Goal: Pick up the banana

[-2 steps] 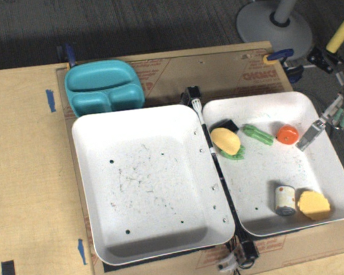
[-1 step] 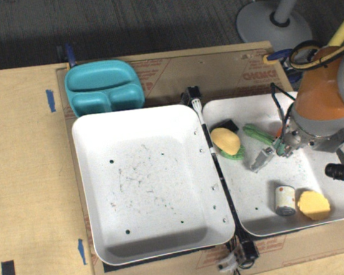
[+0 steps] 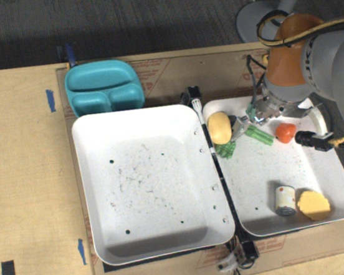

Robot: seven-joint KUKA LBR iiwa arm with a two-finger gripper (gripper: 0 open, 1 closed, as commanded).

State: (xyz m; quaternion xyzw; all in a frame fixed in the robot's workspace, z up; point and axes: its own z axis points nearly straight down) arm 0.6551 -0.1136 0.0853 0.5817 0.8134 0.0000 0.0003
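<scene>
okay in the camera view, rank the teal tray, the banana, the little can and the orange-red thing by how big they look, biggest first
1. Teal tray, by far.
2. Banana.
3. Can, close to the banana, so that order is unsure.
4. Orange-red thing, smallest, though the arm may hide part of it.

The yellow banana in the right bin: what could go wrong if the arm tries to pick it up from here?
1. The yellow rounded banana lies against the left wall of the right white bin, so one side of the hand may hit that wall.
2. Green plastic pieces touch the banana and could be caught too.
3. The small red object sits near the hand and may be knocked aside.
</scene>
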